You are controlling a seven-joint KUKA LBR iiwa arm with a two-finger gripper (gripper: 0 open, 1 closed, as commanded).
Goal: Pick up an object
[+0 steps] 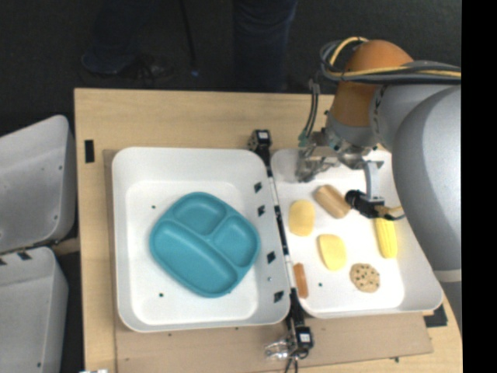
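Currently the gripper (314,169) hangs over the far corner of the right bin (419,290); whether it is spread or pressed together cannot be told. Just beside it, toward the near side, lies the brown bread roll (331,201). Further off lie two yellow pieces (302,217) (331,251), a corn cob (387,237), a cookie (364,277) and a sausage (300,280). The left bin (128,301) holds a teal divided plate (204,243).

The bench (93,115) is showing a matt, pale wood-like surface. Both bins, left (124,301) and right (411,286), are presenting smooth white plastic with a slight sheen. The teal divided plate (203,243) is appearing as smooth matt plastic. The arm's orange band (371,68) is reflecting light glossily.
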